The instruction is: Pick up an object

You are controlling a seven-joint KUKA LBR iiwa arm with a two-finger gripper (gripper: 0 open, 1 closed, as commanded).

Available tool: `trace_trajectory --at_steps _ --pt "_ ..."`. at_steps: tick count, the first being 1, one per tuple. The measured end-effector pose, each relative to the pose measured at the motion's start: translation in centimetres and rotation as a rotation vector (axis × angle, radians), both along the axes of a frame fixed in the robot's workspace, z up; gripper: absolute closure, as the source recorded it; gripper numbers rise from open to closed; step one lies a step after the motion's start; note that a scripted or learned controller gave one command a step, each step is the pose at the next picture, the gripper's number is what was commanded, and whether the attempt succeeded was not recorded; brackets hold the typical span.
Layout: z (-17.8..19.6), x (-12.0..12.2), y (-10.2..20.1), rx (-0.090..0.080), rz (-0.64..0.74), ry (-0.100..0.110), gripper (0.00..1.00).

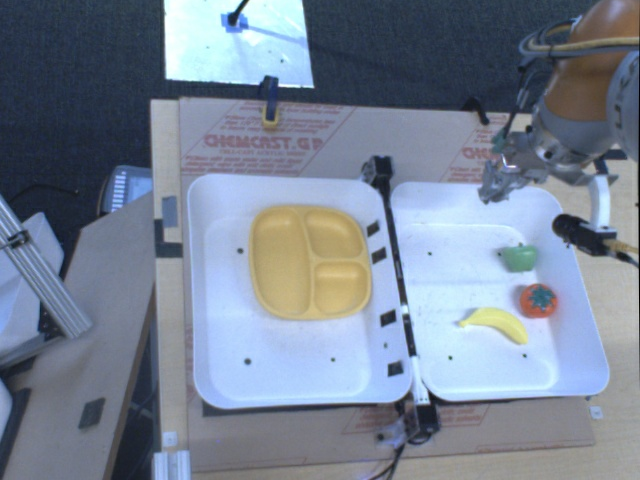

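In the right bin (pixel 470 368) lie a green pepper-like toy (pixel 518 258), a red-orange tomato toy (pixel 538 300) and a yellow banana (pixel 495 324). My gripper (pixel 496 188) hangs over the far edge of the right bin, up and to the left of the green toy, with nothing seen between its fingers. It is too small and blurred to tell how the fingers stand.
A yellow divided plate (pixel 308 261) lies in the left bin (pixel 230 358). A black divider strip (pixel 392 268) runs between the two bins. Cardboard (pixel 300 138) lies under the bins at the back.
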State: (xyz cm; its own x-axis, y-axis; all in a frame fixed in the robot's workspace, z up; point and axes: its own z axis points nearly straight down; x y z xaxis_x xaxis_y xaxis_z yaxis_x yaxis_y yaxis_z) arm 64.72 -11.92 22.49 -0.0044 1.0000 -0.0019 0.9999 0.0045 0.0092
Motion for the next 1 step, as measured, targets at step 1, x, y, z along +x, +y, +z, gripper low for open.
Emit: trace_trajectory --at_steps 1 --pt "6.46 -0.25 -0.23 0.0 0.001 0.0 1.0"
